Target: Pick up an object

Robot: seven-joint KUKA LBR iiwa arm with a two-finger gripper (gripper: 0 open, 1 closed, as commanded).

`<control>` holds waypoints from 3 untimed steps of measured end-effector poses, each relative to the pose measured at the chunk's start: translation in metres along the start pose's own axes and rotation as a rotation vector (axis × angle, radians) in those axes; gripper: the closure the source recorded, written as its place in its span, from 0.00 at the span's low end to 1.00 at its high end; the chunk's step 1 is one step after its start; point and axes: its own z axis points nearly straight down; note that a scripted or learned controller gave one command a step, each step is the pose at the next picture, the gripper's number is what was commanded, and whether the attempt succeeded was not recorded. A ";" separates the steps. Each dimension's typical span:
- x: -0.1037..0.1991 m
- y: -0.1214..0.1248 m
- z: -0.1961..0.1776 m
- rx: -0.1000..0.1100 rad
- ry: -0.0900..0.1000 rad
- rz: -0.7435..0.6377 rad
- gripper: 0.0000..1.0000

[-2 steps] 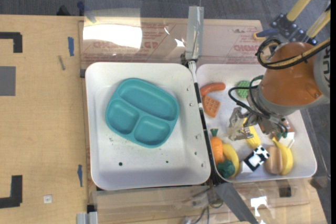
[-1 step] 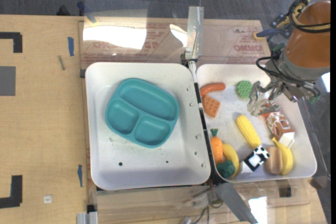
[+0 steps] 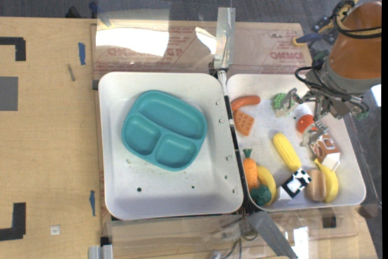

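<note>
The grey end effector [image 3: 319, 111] hangs over the right shallow white bin [image 3: 351, 158], beside a small red tomato [image 3: 304, 123]. Whether it is apart or together, I cannot tell. A teal sectioned plate [image 3: 163, 129] lies in the left white bin [image 3: 115, 173].

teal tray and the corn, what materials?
Tray: likely moulded plastic, smooth, uniform teal, with soft sheen and rounded compartments. Corn: probably toy plastic, glossy even yellow; kernel texture too small to confirm.

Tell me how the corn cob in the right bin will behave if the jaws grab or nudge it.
The corn cob looks rounded and elongated, so a nudge would probably roll it sideways. Its glossy, toy-like surface suggests it is light, stiff, possibly slippery. Gripping across its narrow width seems safest.
</note>
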 end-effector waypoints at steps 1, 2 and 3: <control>0.037 0.038 0.063 0.003 -0.002 0.171 0.00; 0.048 0.038 0.064 0.024 -0.038 0.293 0.00; 0.052 0.064 0.082 0.009 -0.014 0.308 0.00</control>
